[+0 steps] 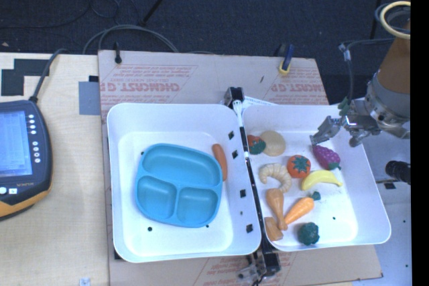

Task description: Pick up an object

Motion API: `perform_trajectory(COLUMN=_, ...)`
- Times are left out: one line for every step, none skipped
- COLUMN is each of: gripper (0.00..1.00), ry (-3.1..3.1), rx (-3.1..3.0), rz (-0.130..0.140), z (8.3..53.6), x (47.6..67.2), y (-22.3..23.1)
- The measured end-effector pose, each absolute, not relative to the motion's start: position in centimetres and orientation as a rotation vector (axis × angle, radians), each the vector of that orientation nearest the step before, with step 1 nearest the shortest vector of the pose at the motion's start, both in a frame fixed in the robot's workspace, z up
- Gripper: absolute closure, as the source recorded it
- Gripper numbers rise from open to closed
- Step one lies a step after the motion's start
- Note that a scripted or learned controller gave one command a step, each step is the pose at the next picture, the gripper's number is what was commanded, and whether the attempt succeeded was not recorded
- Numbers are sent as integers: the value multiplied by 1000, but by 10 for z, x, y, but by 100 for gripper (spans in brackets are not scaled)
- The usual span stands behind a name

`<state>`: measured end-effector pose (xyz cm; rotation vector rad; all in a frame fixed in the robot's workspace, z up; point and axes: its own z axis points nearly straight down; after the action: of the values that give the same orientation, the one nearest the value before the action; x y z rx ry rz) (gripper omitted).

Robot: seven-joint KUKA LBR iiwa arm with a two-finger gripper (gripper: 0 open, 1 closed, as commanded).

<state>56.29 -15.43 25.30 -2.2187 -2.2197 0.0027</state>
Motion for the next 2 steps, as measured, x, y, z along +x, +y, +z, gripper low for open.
perform_trajectory(gripper=0, ry=-2220, rx=-2216, rz=4, z=81, x=548, y=-112)
perform_trajectory(gripper=0, ry=-2216, rx=-2223, rz=2, z=87, x=549, y=-114)
